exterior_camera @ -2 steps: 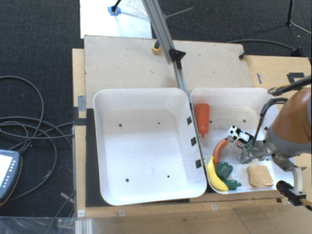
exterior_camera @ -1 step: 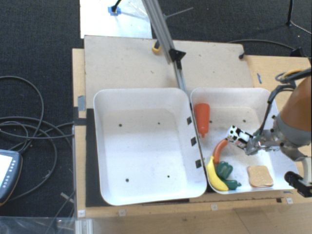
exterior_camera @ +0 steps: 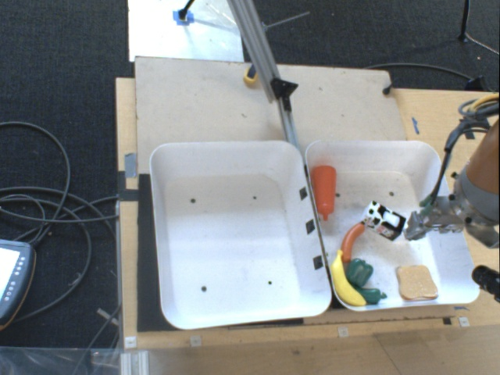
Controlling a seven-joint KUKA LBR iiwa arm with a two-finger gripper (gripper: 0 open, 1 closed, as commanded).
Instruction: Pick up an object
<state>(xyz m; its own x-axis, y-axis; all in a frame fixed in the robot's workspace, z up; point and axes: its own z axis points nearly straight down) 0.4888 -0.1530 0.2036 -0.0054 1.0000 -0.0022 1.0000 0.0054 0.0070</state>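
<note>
Two shallow white bins sit side by side on the bench [exterior_camera: 195, 100]; the right bin [exterior_camera: 367, 153] holds an orange plastic carrot [exterior_camera: 323, 191] at its left wall, a yellow banana [exterior_camera: 344, 280] nearer the front, a tan bread slice [exterior_camera: 416, 282] at front right, and a small black-and-white box [exterior_camera: 383, 220] at the middle, beside the claw [exterior_camera: 412, 226]

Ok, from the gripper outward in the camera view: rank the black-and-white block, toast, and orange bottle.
Measured from the gripper:
1. Block, right beside it on its left.
2. Toast, below it near the bin's front.
3. Bottle, far left by the divider.
</note>
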